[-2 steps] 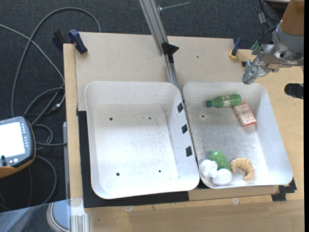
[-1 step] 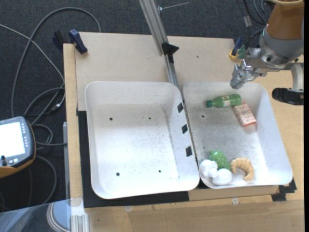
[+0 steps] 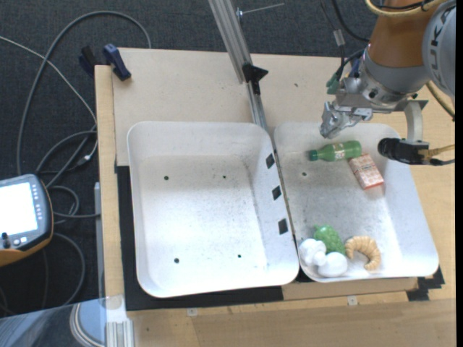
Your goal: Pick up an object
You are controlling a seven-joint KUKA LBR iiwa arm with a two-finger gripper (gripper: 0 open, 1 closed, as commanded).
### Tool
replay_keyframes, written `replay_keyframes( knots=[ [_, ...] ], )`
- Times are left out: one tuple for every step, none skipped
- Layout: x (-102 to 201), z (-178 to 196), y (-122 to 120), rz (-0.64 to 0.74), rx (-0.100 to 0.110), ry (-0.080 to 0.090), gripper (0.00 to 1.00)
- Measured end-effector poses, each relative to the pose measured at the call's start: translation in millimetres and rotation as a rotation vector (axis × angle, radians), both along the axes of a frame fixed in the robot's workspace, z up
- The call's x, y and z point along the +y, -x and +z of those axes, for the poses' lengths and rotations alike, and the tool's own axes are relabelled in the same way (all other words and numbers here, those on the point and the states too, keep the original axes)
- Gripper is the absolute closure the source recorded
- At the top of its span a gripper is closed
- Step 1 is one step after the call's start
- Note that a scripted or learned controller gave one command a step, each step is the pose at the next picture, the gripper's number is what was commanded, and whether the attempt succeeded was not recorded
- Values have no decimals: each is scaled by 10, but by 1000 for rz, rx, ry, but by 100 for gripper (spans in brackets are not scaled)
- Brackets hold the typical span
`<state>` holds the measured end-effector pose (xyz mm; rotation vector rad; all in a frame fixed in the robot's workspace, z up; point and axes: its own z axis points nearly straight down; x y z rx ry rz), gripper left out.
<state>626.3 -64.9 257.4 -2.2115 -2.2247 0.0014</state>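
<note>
My gripper (image 3: 330, 126) hangs over the far edge of the right bin (image 3: 405, 230), just above and left of a green bottle (image 3: 335, 151) that lies on its side. Nothing shows between the fingers. A red-and-white box (image 3: 366, 171) rests to the right of the bottle. Near the bin's front edge lie a green toy (image 3: 329, 236), a white lumpy object (image 3: 322, 259) and a tan croissant-shaped piece (image 3: 365, 251).
The left bin (image 3: 145, 194) stands beside the right one, with black clips (image 3: 278, 192) along the shared rim. A metal pole (image 3: 235, 38) slants across the bench behind the bins. A blue clamp (image 3: 116, 61) sits at the bench's far left corner.
</note>
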Motion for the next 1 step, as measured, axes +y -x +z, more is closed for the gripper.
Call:
replay_keyframes(
  knots=[
    [576, 22, 220, 1, 0, -1, 100]
  ],
)
